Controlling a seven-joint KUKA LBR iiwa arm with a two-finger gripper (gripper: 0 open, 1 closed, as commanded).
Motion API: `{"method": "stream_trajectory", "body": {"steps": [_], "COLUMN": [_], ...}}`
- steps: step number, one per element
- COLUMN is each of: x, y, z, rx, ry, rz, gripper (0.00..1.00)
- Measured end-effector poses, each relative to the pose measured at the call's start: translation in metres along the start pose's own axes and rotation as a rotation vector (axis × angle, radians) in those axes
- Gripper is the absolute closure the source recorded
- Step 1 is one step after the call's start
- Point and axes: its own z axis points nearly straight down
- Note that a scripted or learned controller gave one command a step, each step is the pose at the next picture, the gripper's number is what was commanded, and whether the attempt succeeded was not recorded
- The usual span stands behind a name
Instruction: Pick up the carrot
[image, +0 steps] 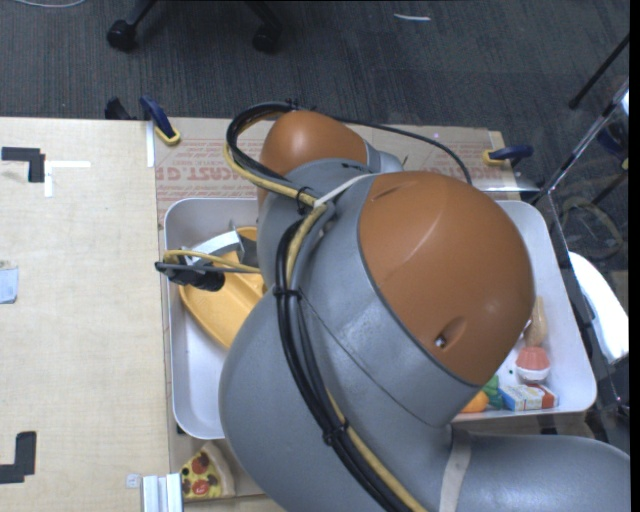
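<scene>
Two white bins are sitting side by side on the tabletop (80, 330), and the grey arm (400, 340) is looming over both, blocking most of the left bin (185, 400). Whether the end effector is open or closed, I cannot tell. A small orange piece, possibly the carrot (476, 402), is peeking out in the right bin (570, 330) beside toy food. Nothing is looking picked yet; the whole grasp is remaining.
</scene>
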Motion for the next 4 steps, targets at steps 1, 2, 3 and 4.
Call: {"method": "stream_trajectory", "body": {"steps": [1,2,3,4], "x": [-0.007,-0.060,-0.096,-0.080], "y": [0.008,-0.024,-0.018,0.031], "z": [0.002,-0.003,-0.004,-0.004], "rx": [-0.011,0.005,-0.011,-0.042], "ry": [-0.023,0.058,0.079,0.069], "rz": [0.009,-0.045,-0.546,-1.112], "gripper": [1.00,1.00,1.00,1.00]}}
